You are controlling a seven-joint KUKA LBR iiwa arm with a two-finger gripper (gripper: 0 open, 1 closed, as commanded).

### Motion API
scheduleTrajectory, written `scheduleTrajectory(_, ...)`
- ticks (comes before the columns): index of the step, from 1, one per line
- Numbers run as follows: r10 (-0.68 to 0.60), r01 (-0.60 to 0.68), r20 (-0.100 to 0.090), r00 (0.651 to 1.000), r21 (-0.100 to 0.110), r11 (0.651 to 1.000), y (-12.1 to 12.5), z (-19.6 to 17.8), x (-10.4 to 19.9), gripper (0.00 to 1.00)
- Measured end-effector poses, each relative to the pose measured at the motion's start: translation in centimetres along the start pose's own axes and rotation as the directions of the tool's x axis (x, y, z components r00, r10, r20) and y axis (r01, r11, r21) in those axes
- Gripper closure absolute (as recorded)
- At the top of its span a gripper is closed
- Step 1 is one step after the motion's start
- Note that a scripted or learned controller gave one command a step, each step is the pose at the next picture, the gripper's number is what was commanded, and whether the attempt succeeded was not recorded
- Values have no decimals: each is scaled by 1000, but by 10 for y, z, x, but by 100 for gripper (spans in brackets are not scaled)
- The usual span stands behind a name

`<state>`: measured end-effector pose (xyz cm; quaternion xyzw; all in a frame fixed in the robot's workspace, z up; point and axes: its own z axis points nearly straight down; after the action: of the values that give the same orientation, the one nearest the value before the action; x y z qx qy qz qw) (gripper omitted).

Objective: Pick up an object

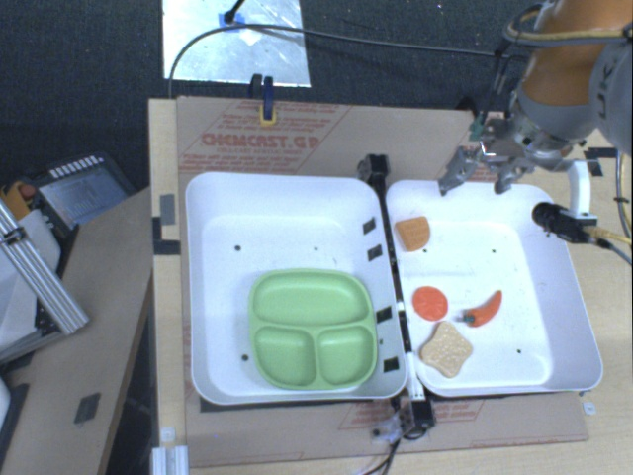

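A brown cardboard sheet (297, 132) covers the bench under both bins, red lettering printed near its far edge. A yellow clamp (267, 107) grips that far edge. Beyond it, a shiny metal plate (237, 28) lies on dark carpet, a black cable (346, 38) curving across.
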<state>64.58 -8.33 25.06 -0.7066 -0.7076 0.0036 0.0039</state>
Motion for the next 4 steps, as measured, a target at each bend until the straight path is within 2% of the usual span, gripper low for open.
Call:
scheduleTrajectory(1,-2,2,1,1000,-12,1000,2,-8,0,0)
scheduleTrajectory(3,0,0,1,1000,-11,1000,3,76,-2,0)
scheduleTrajectory(4,0,0,1,1000,-9,1000,3,138,1,0)
